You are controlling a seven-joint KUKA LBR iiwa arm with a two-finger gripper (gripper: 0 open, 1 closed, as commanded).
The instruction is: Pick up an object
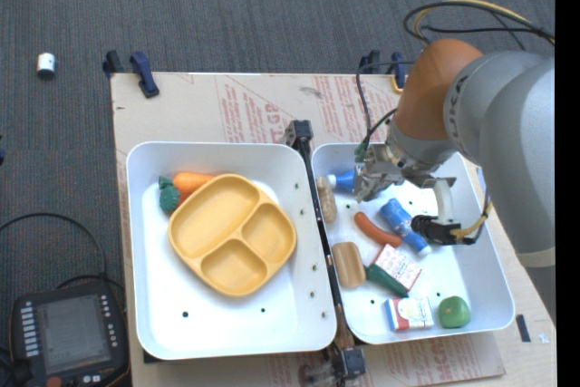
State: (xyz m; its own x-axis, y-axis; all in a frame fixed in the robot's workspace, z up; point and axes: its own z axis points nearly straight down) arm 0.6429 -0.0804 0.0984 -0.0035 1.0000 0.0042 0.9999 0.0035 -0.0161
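Clutter fills the right bin (485, 281), and the end effector (373, 179) hangs low over its upper left part, near a blue-capped item (343, 181) by the divider. Whether it is released or clenched I cannot tell, and nothing shows in its grip, so I judge the pick not yet made.

Nearest candidates are the sausage (377, 229) and the blue can (401, 224), which lie just beside each other below the end effector. Further down sit a wooden piece (348, 265), a red-and-white carton (397, 266), a second carton (409, 314) and a green ball (454, 311). The left bin (145, 285) holds a yellow tray (232, 234) with a carrot (192, 181) at its upper left edge.

To do this step well, I would choose one item that stands apart, centre over it, and close across its narrow width. The sausage seems the easier target, though the can just beside it may get nudged or caught. A descent too near the divider risks striking the bin wall. Lifting straight up would show whether the grasp holds.
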